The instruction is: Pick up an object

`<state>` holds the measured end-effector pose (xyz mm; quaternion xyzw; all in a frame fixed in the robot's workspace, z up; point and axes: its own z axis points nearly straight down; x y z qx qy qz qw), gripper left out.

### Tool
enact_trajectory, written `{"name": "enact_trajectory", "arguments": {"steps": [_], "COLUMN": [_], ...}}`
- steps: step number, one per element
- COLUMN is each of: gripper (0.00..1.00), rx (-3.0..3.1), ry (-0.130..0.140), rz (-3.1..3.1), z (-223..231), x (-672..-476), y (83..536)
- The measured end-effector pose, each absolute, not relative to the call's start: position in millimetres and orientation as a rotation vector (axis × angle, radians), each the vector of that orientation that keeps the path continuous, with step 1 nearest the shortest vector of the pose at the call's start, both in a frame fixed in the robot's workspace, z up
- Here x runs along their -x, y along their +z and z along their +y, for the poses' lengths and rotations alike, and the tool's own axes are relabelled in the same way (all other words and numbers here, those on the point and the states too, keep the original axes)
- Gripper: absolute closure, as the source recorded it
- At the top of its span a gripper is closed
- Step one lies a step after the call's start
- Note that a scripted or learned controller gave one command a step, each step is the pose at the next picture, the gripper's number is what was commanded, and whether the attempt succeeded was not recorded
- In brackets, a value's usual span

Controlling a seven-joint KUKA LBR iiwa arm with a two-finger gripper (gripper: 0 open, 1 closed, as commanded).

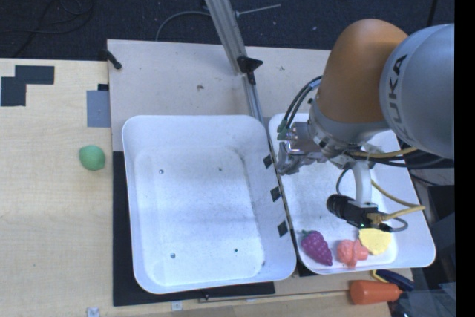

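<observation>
The likeliest things to pick are three small toys along the near wall of the right bin (420, 257): a purple grape bunch (315, 246), a pink toy (351, 252) just beside it, and a yellow toy (376, 240) touching the pink one.

The gripper (291, 151) hangs over the same bin's left side, near the edge it shares with the left bin (193, 197) and well apart from the toys. The wrist hides most of it, so I cannot tell how far open it is. Nothing appears to be held, as far as this slanted view shows.

- **Empty grasp:** if the gripper goes down where it hangs, it probably closes on bare bin floor or clips the shared edge.
- **Crowded toys:** a grasp on one toy could shove its neighbour or catch two at once.
- **Near wall:** the wall may leave little room beside the toys, and their rounded shapes could slip out.

A green ball (92, 157) lies far to the left of the right bin, and an orange thing (375, 292) lies just outside its near wall. Both are probably out of play.
</observation>
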<state>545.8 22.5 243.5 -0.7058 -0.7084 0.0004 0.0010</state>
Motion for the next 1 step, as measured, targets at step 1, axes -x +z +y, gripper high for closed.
{"name": "enact_trajectory", "arguments": {"steps": [1], "gripper": [1.0], "rx": [2.218], "ry": [0.0], "rz": [-2.224], "z": [65.0], "x": [-541.1], "y": [243.5]}}
